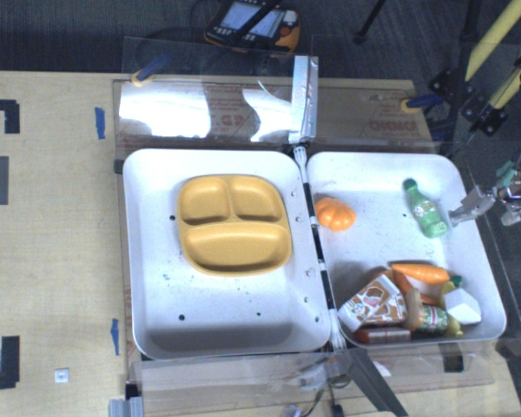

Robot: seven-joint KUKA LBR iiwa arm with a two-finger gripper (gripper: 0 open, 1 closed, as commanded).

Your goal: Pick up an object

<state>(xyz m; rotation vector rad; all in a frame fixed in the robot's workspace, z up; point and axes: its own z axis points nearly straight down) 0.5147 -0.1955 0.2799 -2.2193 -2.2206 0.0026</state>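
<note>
Two white bins point(156, 320): one yellow divided tray point(234, 222) left | right: one orange point(335, 215), carrot point(422, 274), green bottle point(425, 208) just beside gripper point(479, 203), finger state unreadable

Worktop point(52, 233): pale wood, blue tape marks point(100, 122). Handheld control pendant point(250, 24) lying on dark floor beyond. Clear plastic panel point(204, 102) behind bins.

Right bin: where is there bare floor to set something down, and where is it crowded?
Bare floor lies between the orange fruit and the green bottle, and below the fruit along the divider. The right bin's lower right corner is crowded: carrot, carton, other packets.
</note>
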